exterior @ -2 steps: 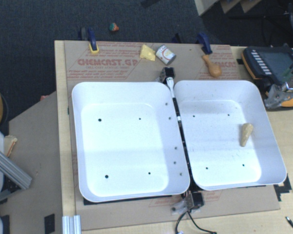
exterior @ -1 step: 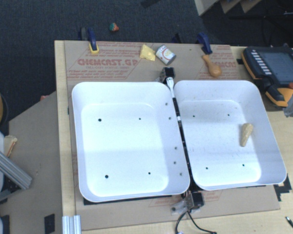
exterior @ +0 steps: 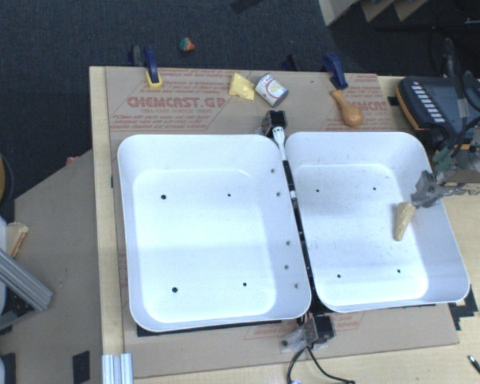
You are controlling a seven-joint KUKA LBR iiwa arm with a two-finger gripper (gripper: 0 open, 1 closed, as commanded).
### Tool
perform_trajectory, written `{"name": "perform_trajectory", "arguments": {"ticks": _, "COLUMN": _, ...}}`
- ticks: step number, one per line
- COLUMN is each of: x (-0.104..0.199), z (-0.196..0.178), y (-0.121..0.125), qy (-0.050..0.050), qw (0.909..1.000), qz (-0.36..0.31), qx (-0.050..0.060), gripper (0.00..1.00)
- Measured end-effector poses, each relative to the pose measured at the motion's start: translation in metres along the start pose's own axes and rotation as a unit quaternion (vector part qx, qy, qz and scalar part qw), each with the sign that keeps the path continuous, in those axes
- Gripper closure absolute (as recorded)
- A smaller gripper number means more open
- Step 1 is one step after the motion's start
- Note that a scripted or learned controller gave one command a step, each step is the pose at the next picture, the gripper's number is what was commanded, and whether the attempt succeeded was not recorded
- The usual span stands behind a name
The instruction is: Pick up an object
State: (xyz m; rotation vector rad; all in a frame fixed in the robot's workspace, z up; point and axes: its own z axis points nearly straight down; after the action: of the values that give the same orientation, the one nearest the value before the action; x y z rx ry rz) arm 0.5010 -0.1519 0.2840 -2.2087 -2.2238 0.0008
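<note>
A tan, elongated object (exterior: pixel 402 221) lies in the right bin (exterior: pixel 360 286), close to its right wall and pointing down toward the front. My gripper (exterior: pixel 422 195) comes in over the bin's right rim, with its tip right at the object's upper end. The view is too small to show whether the tip is touching the object or merely next to it. The left bin (exterior: pixel 144 294) shows only its white floor with a few dark dots.
On the board behind the bins lie a yellow piece (exterior: pixel 242 87), a small white box (exterior: pixel 270 90) and a brown wooden piece (exterior: pixel 348 110). Two blue clamps (exterior: pixel 152 64) (exterior: pixel 332 69) hold the back edge. A black device (exterior: pixel 432 102) sits at the far right.
</note>
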Motion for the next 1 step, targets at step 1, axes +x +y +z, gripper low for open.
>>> {"name": "perform_trajectory", "arguments": {"ticks": 1, "x": -0.0746, "z": -0.0578, "y": -0.0237, "qy": -0.006, "qw": 0.9999, "qz": 0.007, "qx": -0.006, "gripper": 1.0}}
